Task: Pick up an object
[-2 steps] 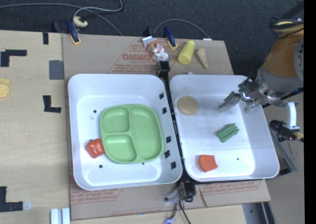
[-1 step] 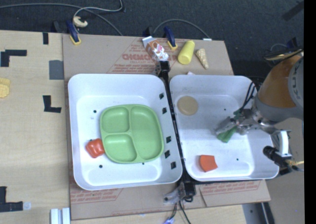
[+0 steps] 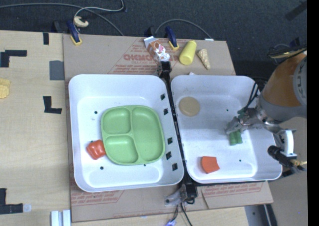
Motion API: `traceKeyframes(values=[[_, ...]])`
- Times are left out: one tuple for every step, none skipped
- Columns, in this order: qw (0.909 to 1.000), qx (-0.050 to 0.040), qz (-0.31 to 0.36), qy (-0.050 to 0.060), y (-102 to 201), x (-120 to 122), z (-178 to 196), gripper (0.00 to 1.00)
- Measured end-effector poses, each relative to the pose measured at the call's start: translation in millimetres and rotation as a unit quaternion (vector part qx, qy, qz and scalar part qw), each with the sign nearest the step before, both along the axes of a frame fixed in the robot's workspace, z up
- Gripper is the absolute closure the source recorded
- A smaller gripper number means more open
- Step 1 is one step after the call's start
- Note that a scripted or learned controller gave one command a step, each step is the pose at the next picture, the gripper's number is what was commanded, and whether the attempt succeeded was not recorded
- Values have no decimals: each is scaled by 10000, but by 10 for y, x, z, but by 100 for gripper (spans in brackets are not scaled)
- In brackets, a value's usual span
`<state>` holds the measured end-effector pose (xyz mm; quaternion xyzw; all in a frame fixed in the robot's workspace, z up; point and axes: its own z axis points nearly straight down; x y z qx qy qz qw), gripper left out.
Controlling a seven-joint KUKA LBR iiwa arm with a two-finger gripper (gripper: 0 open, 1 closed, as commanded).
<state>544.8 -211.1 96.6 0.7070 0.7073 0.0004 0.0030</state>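
Observation:
My gripper (image 3: 236,126) reaches into the right bin (image 3: 219,83) from the right, low over its right half. A small green object (image 3: 235,138) lies directly at the gripper's tip, touching or nearly touching it. I cannot make out whether it is gripped. A tan round disc (image 3: 189,106) rests at the bin's upper left. An orange block (image 3: 210,164) sits near the front wall. In the left bin (image 3: 79,120) a green divided plate (image 3: 133,134) lies in the middle, with a red object (image 3: 95,148) at its lower left edge.
Behind the bins, a yellow bottle (image 3: 188,53), a tan cone (image 3: 205,59) and a small printed packet (image 3: 157,49) lie on the cardboard. Cables run across the dark floor at the top. The arm's grey and orange body (image 3: 286,93) overhangs the right bin's right wall.

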Motion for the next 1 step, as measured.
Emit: traceKeyframes(values=[[10000, 25, 10, 22, 715, 214, -85, 100]])
